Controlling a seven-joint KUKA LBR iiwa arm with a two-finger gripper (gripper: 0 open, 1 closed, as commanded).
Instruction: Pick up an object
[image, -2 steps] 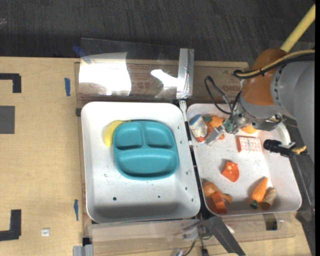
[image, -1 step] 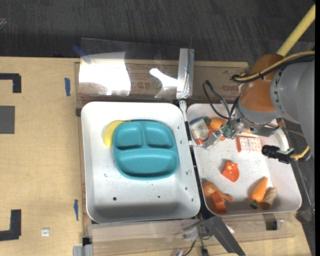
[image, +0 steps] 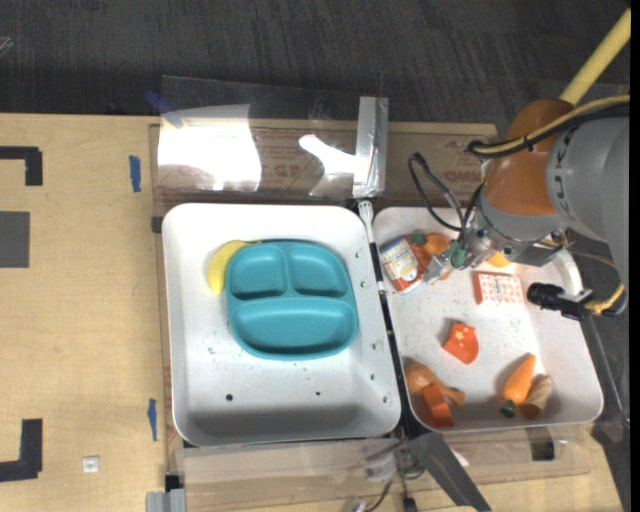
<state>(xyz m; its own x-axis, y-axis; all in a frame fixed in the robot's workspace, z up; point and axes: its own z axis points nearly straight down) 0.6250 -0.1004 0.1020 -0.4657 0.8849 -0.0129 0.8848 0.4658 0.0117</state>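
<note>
The right bin (image: 580, 345) holds several toy foods. A white and red carton (image: 400, 263) lies at its far left, with a small orange piece (image: 434, 243) beside it. A red and white box (image: 497, 288) sits near the middle right, and a red-orange wedge (image: 461, 343) lies in the middle. An orange carrot (image: 518, 380) and a brown piece (image: 539, 392) rest at the front right. Orange pieces (image: 431, 392) are at the front left. My gripper (image: 458, 254) hangs low over the bin's far side, just right of the small orange piece, between the carton and the box.
The left bin (image: 190, 330) holds a teal divided plate (image: 291, 298) with a yellow object (image: 220, 262) peeking from under its left edge. A clear plastic sheet (image: 260, 150) and a metal bracket (image: 370, 145) lie behind the bins. Black cables (image: 435, 190) trail from the wrist.
</note>
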